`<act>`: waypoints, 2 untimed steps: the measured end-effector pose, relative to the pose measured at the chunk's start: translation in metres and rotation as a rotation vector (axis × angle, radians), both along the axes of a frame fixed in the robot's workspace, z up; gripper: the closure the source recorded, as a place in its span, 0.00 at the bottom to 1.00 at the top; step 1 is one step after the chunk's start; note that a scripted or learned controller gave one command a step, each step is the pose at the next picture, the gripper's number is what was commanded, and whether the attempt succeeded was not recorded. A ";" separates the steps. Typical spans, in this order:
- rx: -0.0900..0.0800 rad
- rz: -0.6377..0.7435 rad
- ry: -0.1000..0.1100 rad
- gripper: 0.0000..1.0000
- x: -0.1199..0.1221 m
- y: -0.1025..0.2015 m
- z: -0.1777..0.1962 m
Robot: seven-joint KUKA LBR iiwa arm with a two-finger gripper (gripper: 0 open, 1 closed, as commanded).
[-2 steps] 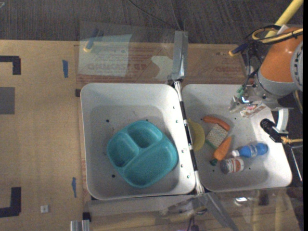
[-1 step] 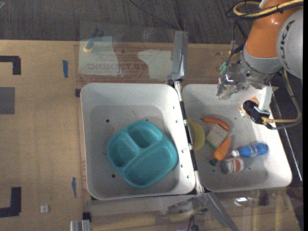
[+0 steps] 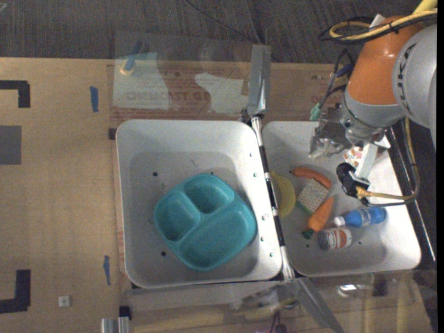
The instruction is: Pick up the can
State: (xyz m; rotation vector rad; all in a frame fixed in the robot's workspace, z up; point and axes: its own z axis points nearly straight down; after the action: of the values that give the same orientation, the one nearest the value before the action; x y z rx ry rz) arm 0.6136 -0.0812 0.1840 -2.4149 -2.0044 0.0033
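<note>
Gripper (image 3: 326,144) hangs over the far part of the right bin (image 3: 409,252), by its far-left corner area. Fingers too blurred and dark to read, so I cannot tell whether they are wide or narrow; nothing visible between them.

Can (image 3: 336,238) lies on its side in the near half of the right bin, well apart from the gripper, toward the near side. Crowded there: bottle (image 3: 361,218) just beside it on the far-right side, carrot (image 3: 320,215) just far-left of it, maybe touching at the leafy end. Further out: sponge-like block (image 3: 311,195), sausage-like piece (image 3: 312,177), yellow rounded thing (image 3: 284,191) at the bin's left wall.

Step in hand, judged: approach, not yet above the target. To do it well, move toward the near side until centred over the can, turn the wrist so the fingers close across the can's short width, not along its length, and come down in the gaps beside it. Risk: clipping bottle or carrot, or the can rolling away on contact.

Arm comes in from the right, orange band (image 3: 378,75) high over the bin's far-right corner, wrist bent down and left, a black cable part (image 3: 350,177) dangling below it over the bin.

Left bin (image 3: 132,151) holds a teal divided tray (image 3: 205,220). Both bins sit on the tabletop (image 3: 55,207).
</note>
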 end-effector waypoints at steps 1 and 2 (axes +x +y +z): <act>0.000 -0.107 0.000 1.00 -0.007 0.029 0.000; -0.003 -0.190 -0.005 1.00 0.002 -0.033 0.160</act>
State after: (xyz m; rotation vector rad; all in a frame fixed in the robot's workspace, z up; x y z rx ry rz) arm 0.6156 -0.1138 0.3436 -2.5984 -1.7693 0.0000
